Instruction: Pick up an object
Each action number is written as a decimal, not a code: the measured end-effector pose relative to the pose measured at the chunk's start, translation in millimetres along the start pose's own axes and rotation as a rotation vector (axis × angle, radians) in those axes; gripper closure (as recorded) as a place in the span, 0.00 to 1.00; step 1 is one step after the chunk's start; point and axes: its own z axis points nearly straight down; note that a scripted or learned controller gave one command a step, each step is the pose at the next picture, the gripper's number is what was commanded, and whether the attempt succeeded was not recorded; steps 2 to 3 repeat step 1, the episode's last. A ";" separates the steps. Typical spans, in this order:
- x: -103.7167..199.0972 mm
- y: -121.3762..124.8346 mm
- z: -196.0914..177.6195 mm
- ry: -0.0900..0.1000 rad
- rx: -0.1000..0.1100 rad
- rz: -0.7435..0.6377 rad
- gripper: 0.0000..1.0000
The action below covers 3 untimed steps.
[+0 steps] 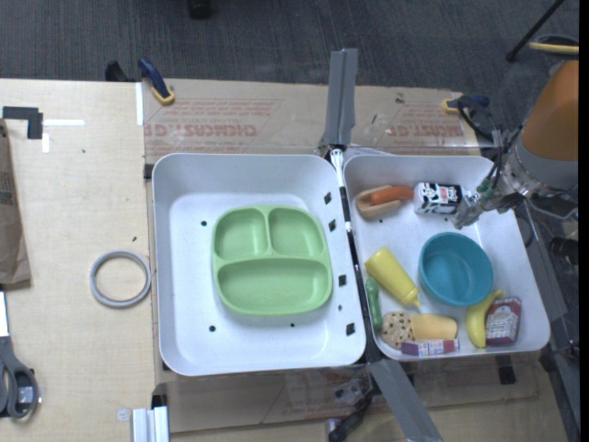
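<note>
Two shallow white bins sit side by side on the worktop (74, 210). The left bin (179, 265) holds a green divided plate (271, 261), lying flat near its middle with two small compartments toward the far side and one long one toward the near side.

The right bin (515, 238) holds the loose objects. A toy hot dog (384, 199) lies near its far left corner, and just right of it stands a small black-and-white carton (437, 197). A blue bowl (455, 268) sits upright in the middle of the bin. Left of the bowl a yellow bottle (393, 276) lies tilted, with a slim green item (373, 304) beside it along the bin's left wall. Along the near wall lie a cookie (397, 326), a yellow block (433, 326), a pink-and-white wrapped bar (429, 346), a banana (476, 322) and a red packet (502, 320), close together.

The arm (552, 127) reaches in from the right, its orange band above the far right corner of that bin. The claw (471, 208) hangs low just right of the carton, above the far edge of the bowl. Whether its tips are apart or together cannot be told, and nothing shows between them.

On the bare worktop left of the bins lies a grey ring (121, 277).
</note>
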 end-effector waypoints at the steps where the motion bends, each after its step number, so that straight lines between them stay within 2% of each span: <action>1: 0.1 0.0 0.1 0.000 0.000 -0.001 0.00; 3: 0.1 0.0 0.1 0.000 0.000 -0.001 0.00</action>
